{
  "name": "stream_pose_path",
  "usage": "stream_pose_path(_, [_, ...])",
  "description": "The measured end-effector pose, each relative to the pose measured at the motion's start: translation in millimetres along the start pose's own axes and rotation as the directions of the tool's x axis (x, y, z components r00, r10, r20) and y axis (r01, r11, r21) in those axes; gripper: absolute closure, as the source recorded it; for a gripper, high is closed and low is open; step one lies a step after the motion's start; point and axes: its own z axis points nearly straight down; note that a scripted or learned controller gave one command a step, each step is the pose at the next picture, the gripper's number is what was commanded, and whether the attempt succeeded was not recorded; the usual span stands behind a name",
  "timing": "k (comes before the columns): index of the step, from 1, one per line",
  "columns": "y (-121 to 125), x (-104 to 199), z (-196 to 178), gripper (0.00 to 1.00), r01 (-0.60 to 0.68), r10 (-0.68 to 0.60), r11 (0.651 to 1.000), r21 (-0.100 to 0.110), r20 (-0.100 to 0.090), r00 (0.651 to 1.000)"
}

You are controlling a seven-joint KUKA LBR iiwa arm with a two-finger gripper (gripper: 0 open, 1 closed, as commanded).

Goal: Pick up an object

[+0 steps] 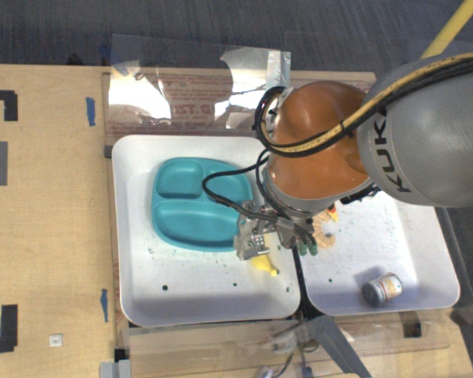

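The gripper (256, 246) hangs low over the left bin (142, 290), just above a small yellow thing (264, 266). I cannot tell if it grips anything. A blue tray (193, 203) lies right beside it. A little can (381, 287) lies far off in the right bin (426, 290).

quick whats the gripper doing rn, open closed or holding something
Gripper: low in the left bin, right over a small yellow object beside the teal tray; open or closed cannot be told, and no grasp is visible.
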Motion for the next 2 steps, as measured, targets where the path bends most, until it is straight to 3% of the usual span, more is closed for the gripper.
stream_pose_path(1, [58.2, -8.6, -0.6, 1.00, -0.462, 0.462, 0.887, 0.002, -0.001, 0.887])
stream_pose_path(2, [108.1, -5.3, 15.1, 1.00, -0.916, 0.916, 0.400, 0.006, 0.001, 0.400])
